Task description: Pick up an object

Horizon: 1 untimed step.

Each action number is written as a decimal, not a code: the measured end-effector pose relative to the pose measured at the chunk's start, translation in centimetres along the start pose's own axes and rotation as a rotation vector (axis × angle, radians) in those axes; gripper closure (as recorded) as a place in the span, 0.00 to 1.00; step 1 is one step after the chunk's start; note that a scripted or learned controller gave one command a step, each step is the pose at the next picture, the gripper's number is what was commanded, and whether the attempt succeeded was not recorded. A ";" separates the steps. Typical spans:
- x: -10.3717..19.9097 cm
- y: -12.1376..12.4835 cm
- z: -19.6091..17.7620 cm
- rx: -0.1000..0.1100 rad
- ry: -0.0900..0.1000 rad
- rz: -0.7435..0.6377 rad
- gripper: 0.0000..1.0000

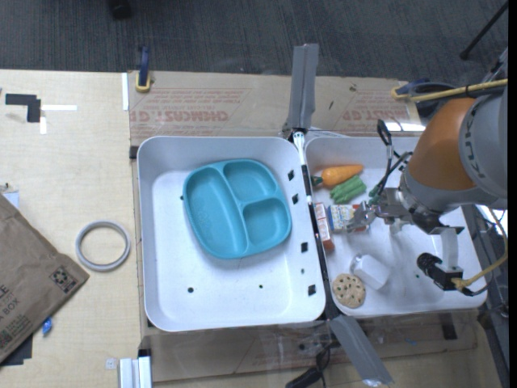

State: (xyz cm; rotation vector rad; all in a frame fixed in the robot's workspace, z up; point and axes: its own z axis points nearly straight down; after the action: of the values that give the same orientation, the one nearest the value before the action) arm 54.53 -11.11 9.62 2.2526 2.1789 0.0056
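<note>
- The gripper (365,214) is seen low in the right bin (404,293), at a small packet (343,217) near that bin's left wall; whether it grips cannot be told
- A grasp attempt is judged under way (lift unconfirmed); a straight rise is called for next

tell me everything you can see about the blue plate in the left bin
The blue plate is a light blue divided dish, plastic by its look, with rounded corners and three compartments: one long section along its left side and two smaller ones on the right. It lies flat and upright on the floor of the left bin, turned at a slight angle to the walls, in the upper middle part. All three compartments hold nothing. It touches only the bin floor.
</note>
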 end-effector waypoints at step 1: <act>0.6 4.0 0.0 -0.001 0.001 -0.009 0.00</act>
State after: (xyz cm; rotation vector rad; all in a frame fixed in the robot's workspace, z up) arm 58.53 -10.67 9.62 2.2430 2.1889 0.0071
